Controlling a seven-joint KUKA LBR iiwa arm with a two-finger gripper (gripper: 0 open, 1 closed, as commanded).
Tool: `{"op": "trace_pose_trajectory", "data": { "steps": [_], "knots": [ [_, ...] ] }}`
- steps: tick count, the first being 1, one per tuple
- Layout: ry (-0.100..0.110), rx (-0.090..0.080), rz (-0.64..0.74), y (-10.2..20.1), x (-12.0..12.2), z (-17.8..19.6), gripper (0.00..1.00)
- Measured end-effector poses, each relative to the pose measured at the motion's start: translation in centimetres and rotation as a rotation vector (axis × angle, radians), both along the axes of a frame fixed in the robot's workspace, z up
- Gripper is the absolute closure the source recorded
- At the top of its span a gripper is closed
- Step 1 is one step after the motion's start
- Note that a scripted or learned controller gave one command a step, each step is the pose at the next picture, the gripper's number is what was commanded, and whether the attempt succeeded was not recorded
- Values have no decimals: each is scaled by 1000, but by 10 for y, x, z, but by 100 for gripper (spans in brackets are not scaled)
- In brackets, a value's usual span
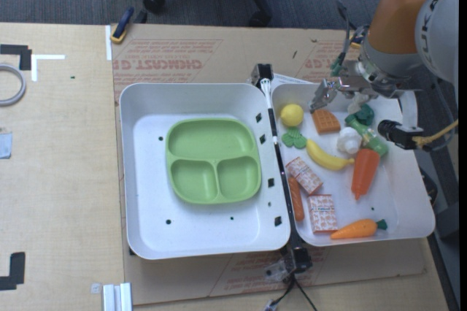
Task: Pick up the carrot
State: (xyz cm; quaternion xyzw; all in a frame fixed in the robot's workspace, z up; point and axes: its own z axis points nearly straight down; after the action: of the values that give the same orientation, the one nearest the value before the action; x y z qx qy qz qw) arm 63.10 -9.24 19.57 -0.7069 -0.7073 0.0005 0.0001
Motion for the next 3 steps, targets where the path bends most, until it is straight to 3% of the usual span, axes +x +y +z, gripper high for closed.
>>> {"op": "trace_pose_trajectory", "data": {
  "steps": [1,2,3],
  "knots": [
    [1,0,-140,41,-77,-4,0],
    [0,0,-148,14,-29,-4,0],
    [1,-2,-729,54,-19,-4,0]
  ]
}}
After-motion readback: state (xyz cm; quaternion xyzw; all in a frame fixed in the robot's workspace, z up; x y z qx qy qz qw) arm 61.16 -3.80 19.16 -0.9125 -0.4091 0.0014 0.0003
